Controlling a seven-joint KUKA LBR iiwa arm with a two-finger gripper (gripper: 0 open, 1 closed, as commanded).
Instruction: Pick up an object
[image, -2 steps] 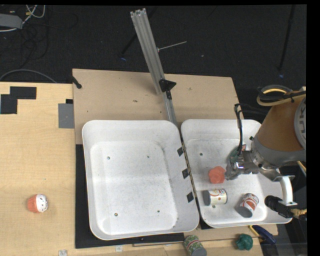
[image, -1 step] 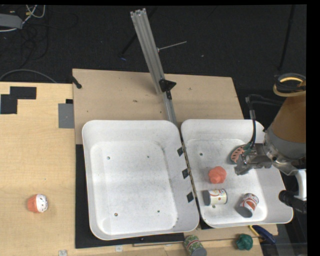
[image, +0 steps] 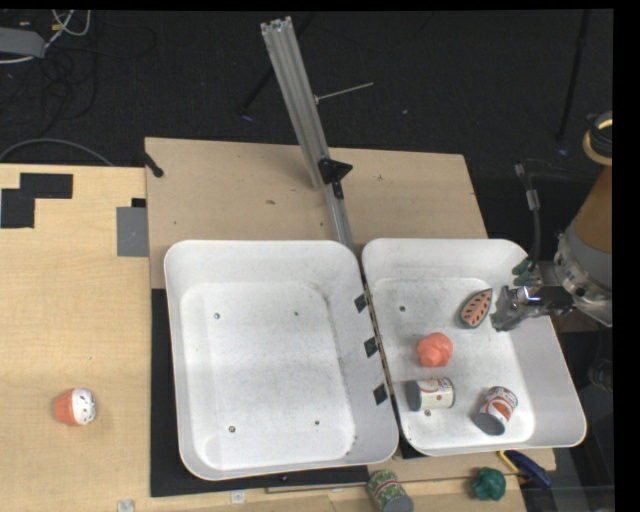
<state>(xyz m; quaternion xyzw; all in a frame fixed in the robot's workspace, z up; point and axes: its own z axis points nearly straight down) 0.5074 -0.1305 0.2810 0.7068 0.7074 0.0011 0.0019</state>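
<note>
Four objects lie in the right bin, the striped oval piece just beside the pincer, whose open-or-closed state cannot be told. A misaligned descent could nudge that piece away or strike the bin wall beside the pincer.

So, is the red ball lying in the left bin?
No, the red ball lies in the right bin, between a striped oval piece and a small can.

Red lumpy object in right bin.
</note>
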